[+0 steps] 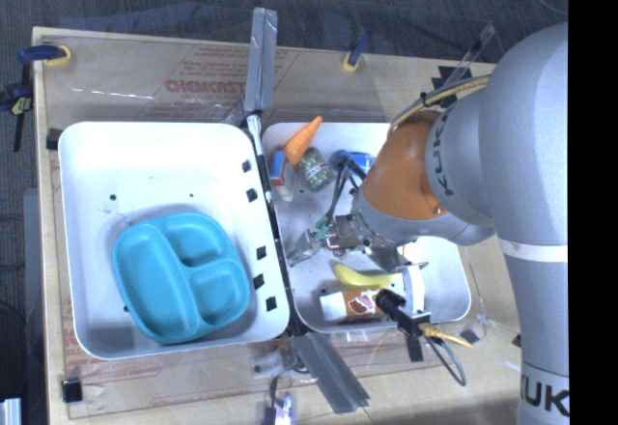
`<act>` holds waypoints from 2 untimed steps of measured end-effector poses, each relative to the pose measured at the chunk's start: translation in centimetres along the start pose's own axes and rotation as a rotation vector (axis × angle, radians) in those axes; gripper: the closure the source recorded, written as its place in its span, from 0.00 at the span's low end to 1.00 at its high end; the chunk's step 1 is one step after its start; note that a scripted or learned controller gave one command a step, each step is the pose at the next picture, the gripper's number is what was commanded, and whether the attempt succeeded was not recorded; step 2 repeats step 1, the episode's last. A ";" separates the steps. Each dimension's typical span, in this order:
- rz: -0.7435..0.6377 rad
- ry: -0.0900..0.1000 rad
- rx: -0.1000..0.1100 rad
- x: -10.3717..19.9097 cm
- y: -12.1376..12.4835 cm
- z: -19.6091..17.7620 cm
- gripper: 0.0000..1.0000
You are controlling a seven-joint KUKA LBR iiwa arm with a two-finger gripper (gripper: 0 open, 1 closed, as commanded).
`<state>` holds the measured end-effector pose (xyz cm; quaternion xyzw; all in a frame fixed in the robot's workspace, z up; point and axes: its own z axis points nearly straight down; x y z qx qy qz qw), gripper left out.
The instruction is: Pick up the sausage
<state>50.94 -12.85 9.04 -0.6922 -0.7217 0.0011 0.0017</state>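
I see the left bin point(87, 148) holding a blue sectioned plate point(182, 274) toward its near edge. Across the divider, the right bin point(454, 302) is crowded: an orange carrot point(303, 138) lies at its far left corner, with a small green-patterned item point(314, 169) just beside it and a blue object point(354, 162) next to that. My hand point(323, 238) sits low over the bin's middle, under the arm's orange band point(406, 172); I cannot tell its state. A yellow banana point(359, 274) lies just right of it. The sausage point(350, 303), in a pale wrapper with a dark red label, rests along the near edge, touching the banana.
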 end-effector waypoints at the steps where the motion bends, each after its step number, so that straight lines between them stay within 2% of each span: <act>1: -0.005 -0.001 -0.003 -2.9 7.0 -4.1 0.00; 2: -0.005 -0.001 -0.003 -2.9 7.0 -4.1 0.00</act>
